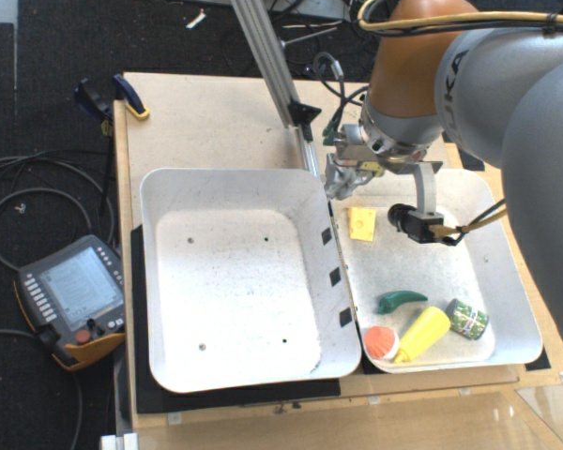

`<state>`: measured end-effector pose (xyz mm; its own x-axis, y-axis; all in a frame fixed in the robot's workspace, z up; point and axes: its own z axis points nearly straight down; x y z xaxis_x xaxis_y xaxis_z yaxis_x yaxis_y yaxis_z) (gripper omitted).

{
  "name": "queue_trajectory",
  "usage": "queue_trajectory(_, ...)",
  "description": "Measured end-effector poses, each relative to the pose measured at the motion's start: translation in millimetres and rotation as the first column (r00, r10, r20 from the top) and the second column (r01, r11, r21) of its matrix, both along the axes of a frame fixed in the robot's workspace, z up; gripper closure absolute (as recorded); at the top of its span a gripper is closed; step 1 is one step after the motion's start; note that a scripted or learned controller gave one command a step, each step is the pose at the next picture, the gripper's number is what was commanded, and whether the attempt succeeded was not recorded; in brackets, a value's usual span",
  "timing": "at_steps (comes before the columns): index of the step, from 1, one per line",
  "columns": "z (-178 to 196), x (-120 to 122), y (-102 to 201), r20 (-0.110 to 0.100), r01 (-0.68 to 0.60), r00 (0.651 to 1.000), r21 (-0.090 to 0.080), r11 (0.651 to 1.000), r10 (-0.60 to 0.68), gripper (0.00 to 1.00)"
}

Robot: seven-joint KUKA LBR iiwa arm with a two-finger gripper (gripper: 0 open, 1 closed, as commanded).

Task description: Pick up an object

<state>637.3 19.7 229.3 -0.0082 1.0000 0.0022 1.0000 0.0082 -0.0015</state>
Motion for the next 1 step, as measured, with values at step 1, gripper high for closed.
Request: queue_trajectory(1,11.4,-9.8,51.9,0.002,0.0,1.0,0.0,1.0,0.0,1.0)
